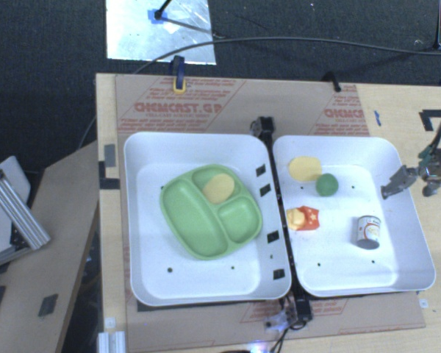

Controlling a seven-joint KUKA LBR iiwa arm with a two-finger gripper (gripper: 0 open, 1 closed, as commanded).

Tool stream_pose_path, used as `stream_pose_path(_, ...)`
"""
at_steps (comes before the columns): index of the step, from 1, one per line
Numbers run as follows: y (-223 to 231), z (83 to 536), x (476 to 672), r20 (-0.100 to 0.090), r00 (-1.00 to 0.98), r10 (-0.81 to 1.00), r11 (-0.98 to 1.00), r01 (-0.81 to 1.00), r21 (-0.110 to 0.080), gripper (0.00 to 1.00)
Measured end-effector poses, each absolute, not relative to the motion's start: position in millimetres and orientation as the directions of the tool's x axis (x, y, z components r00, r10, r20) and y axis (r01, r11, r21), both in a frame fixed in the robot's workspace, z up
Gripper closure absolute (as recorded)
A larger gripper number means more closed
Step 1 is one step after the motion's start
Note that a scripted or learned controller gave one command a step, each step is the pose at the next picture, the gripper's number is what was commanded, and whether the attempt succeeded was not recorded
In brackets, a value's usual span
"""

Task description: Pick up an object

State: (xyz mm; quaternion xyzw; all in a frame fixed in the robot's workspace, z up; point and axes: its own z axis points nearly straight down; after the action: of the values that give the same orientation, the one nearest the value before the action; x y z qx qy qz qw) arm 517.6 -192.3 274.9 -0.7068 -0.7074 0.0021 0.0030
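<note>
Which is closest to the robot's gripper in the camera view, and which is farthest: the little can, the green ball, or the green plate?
From the gripper at the right bin's right edge:
1. Little can, in the right bin, just below-left of it.
2. Green ball, further left in the same bin.
3. Green plate, in the left bin.

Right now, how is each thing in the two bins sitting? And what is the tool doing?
Green divided plate: flat in the left bin.
Yellow lump: in the plate's top compartment.
Yellow piece: lying in the right bin.
Green ball: touching the yellow piece.
Red and yellow packet: lying flat.
Small can: upright.
Tool: over the right bin's right edge, holding nothing.
</note>
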Motion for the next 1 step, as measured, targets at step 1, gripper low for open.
stream_pose_path(1,-191.8,279.6,519.5,-0.001,-0.004,1.0,0.004,1.0,0.001,0.0)
